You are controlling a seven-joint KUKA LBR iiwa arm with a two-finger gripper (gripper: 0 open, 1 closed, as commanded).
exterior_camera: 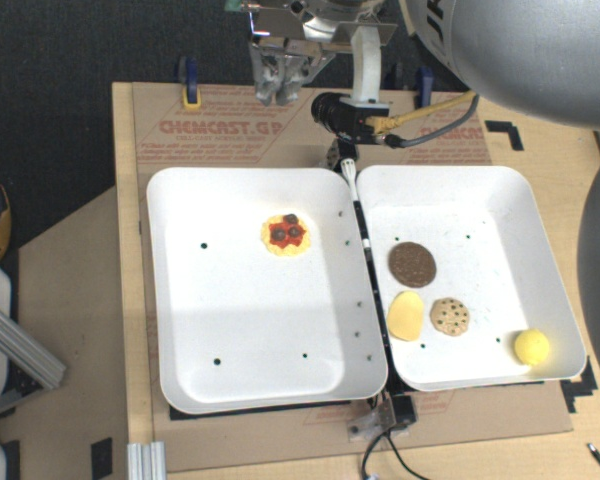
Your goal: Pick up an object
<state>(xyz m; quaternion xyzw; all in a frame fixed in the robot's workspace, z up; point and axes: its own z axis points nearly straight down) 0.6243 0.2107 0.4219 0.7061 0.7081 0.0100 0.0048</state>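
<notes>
In the camera view, the end effector [278, 80] hung above the far edge of the counter [130, 218], beyond the rim of the left bin [180, 298] and clear of both bins; whether it was open or closed I could not tell, since its tip was small and partly lost against the brown board behind it, and nothing showed in its grasp. The nearest candidate, a small yellow pizza-like piece with red and dark toppings [287, 235], lay in the left bin's far half, almost straight toward the viewer from the end effector and only slightly to the right; it looked roughly round, so no long axis mattered. The right bin [540, 238] held a brown cookie [412, 264], a pale yellow piece [406, 316] just beside a chip cookie [449, 316], and a yellow ball [531, 347] near the front right corner; all of these sat farther off, so the pizza piece seemed the shorter reach, mostly a move nearward and down.
</notes>
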